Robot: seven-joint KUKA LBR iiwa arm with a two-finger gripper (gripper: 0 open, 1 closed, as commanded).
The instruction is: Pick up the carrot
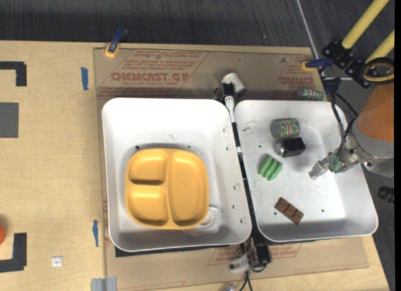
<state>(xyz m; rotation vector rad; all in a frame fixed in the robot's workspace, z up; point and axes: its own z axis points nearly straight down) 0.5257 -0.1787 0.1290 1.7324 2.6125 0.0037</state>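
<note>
My gripper hangs low over the right part of the right bin, reaching in from the right under the arm's orange band. Its tip points left toward the bin's middle. It is apart from the objects there: a black block lies up and to the left of it, and a green ridged piece lies further left. A small orange-red thing sits at the view's far left edge on the bench, cut off by the frame, and I cannot tell what it is.
The right bin also holds a green can on its side at the back and a brown chocolate bar near the front. A yellow divided plate lies in the left bin. Cables and yellow rods stand at the back right.
</note>
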